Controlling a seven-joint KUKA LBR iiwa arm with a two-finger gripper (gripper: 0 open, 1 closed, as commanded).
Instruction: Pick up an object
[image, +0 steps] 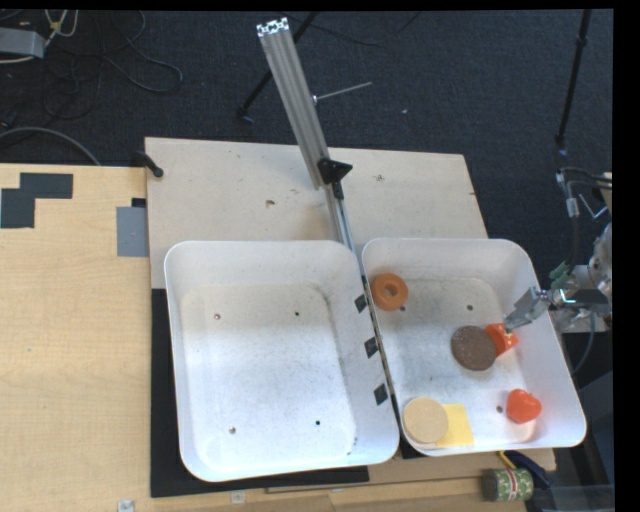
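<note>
Gripper (522, 312) just above orange piece (503, 337)

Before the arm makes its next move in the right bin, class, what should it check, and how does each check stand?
1. End effector over the right bin: ok.
2. A target near its tip: ok, an orange piece beside the brown disc.
3. Object seen between the fingers: not ok.
4. Fingers open or shut: cannot tell.
5. Other items apart from the target: ok, orange ring, tan disc, yellow block, orange lump.
</note>
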